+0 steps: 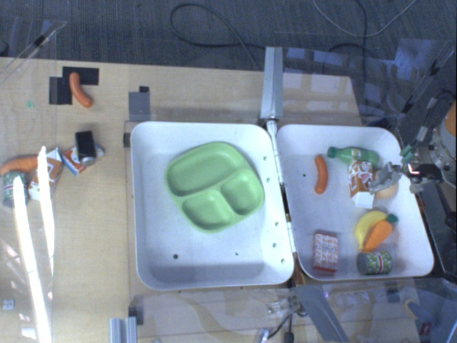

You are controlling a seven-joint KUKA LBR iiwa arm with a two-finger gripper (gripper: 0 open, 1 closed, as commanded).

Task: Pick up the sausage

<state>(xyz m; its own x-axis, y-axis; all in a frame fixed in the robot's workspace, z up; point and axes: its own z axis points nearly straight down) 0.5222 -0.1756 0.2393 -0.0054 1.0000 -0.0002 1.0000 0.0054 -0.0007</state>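
The end effector (391, 177) comes in from the right edge of the tabletop and sits low over the right shallow white bin (343, 136), up near that bin's far right corner. Honestly can't tell if it's open or closed, it's just a blurry grey lump from this angle. It's right on top of a small pale round thing (386, 189) next to a green plastic bottle with a yellow cap and orange label (355, 160), which is lying on its side.

The small orange-red sausage (320, 174) lies on the bin floor toward the left wall, roughly upright in the view, well apart from the end effector with the bottle in between.

Closer to the near right corner there's a yellow banana-ish toy (368, 224) with an orange carrot with a green top (379, 233) leaning on it, a dark green can (375, 263) just in front, and a small red patterned box (325, 251) to its left.

The left white bin (143, 213) holds a light green divided plastic tray (214, 185). Off by the tabletop's far left corner, another orange sausage-like piece (80, 91) rests on a black marker.
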